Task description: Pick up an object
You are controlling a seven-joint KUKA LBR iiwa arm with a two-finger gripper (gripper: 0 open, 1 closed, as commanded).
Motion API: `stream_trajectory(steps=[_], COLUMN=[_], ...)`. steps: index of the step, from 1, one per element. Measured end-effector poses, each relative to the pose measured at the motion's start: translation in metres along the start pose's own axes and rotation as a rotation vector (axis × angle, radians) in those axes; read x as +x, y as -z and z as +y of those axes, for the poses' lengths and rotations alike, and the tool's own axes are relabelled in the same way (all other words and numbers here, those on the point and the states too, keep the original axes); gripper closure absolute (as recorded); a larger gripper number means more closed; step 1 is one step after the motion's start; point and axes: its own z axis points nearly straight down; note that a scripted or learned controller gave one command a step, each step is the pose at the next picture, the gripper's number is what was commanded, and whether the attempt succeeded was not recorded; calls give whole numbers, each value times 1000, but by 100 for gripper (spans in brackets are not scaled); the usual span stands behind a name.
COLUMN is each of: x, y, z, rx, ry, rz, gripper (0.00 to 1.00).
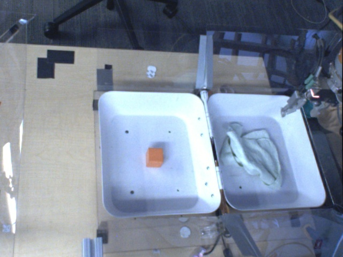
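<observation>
Desk [53,159] space is mostly taken by two white bins. A crumpled pale cloth [253,153] is seen mid right bin [300,197]: soft, light, best pinched at a raised fold. An orange block [154,157], stiff and small, is centred in the left bin [115,197], walls well apart. Whether the gripper [292,107] is open can't be told.

Dark carpeted floor [241,4], black office-chair base [115,7] up top, pale wooden bench [48,159] — black tape patches [53,62]

Orange cube [154,157], crumpled cloth [253,153]
</observation>
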Motion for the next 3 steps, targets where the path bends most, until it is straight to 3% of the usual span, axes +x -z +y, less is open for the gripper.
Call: stream_trajectory(steps=[1,2,3], x=[9,11,22], y=[-179,-169,-73], z=[-2,0,48], rx=[-5,-8,-2], ry=[-97,-94,-335], rz=[0,0,-1], gripper=[0,100,100])
